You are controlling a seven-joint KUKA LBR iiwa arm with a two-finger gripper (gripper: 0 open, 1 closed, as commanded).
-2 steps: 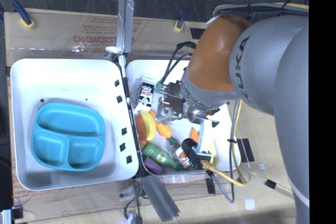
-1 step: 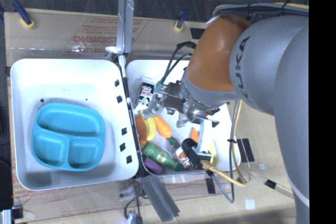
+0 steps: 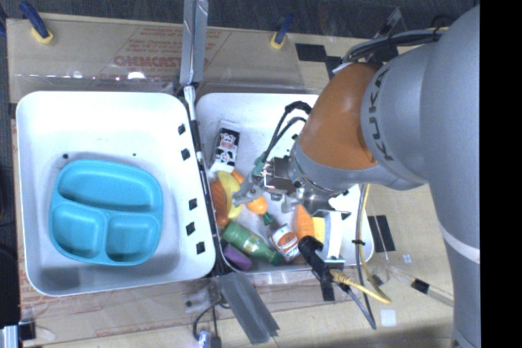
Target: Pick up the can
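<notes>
Noted purple item [image 3: 235, 258] against near wall of right bin [image 3: 245, 103], tucked beside green bottle [image 3: 245, 239] lying on its side. Found can [image 3: 285, 240], red and white, just right of the bottle's cap end, in the near part of the right bin, tilted with one round end turned up toward camera; could not tell whether touching the bottle. Logged orange carrot-like piece [image 3: 303, 220] just behind and right of the can, partly under the wrist. Recorded longer orange item [image 3: 220, 201] along the bin's left wall, yellow item [image 3: 241, 190] beside it, small orange bit [image 3: 257, 206] next to that. Located gripper [image 3: 259, 183] low over the middle of the right bin, at the yellow item, apart from the can and behind it to the left; could not tell gripper state, nor whether anything held. Saw black-and-white box [image 3: 227, 145] farther back near the left wall, apart from the pile. Traced grey arm [image 3: 408, 118] with orange band [image 3: 342, 118] in from the right, covering much of the bin's right half. Noted left bin [image 3: 37, 134] alongside, just beside the right bin, holding blue divided tray [image 3: 106, 212] with three compartments. Marked metal bar [image 3: 194, 37] beyond the gap between the bins, and blue clamps [image 3: 37, 22] at the far edge of the bench [image 3: 106, 53].
</notes>
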